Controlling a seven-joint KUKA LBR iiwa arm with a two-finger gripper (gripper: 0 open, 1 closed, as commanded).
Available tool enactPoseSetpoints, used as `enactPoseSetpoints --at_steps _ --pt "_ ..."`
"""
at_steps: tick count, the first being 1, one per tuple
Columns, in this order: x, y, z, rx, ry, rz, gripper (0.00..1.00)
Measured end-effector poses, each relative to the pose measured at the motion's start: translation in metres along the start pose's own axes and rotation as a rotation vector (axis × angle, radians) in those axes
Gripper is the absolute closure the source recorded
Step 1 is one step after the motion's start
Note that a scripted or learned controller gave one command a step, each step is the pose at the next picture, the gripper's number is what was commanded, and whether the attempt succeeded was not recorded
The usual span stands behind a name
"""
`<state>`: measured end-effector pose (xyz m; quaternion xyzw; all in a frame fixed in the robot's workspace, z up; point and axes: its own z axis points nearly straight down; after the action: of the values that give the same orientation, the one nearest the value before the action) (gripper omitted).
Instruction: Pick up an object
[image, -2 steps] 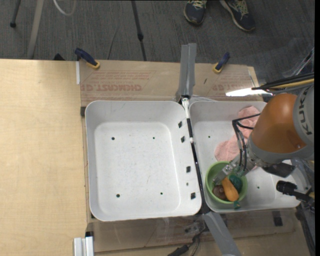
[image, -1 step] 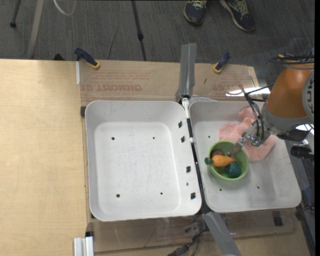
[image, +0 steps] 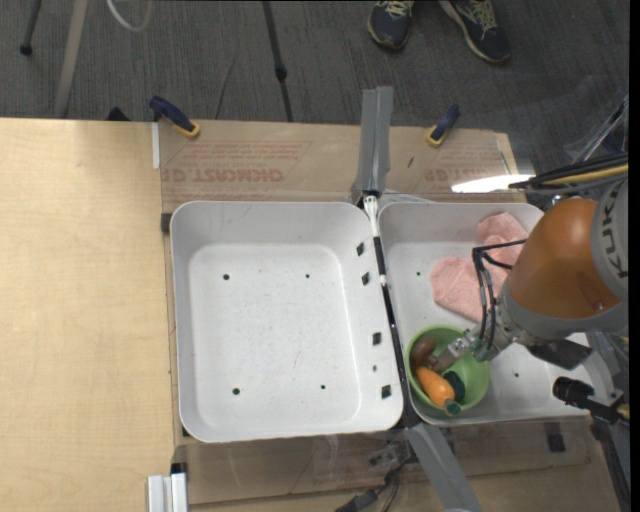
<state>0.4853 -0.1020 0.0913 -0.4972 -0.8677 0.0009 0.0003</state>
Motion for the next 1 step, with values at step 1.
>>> enactPoseSetpoints --at_steps 1 --pt "-0.0068 -0.001 -0.0118 -0.002 -0.012 0.008 1.0"
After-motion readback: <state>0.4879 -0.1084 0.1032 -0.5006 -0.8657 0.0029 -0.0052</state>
